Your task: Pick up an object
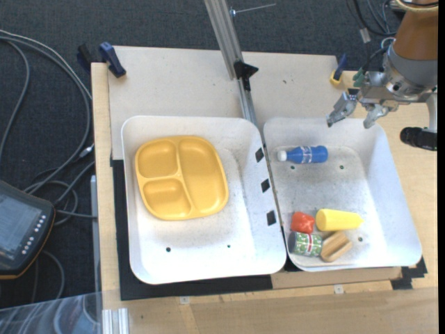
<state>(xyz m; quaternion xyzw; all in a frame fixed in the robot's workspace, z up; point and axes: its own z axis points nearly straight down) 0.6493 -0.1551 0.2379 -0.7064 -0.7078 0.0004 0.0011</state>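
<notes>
Above the right bin's [389,165] far edge, the gripper [354,115] hangs with its 2 fingers spread apart, holding nothing, and the bottle [304,154] lies near, below them.

Lying on its side across the far end of the right bin [389,186]: blue bottle [304,154], white cap pointing left toward the divider, well apart from the rest. Sitting clustered in the near-left corner: yellow block [338,219] lying flat, long axis left-right; red piece [302,222] just beside its left end; green-and-white patterned item [305,243] resting below the red one; tan hot-dog-shaped toy [336,246] lying tilted, touching the green item, just under the yellow block.
</notes>
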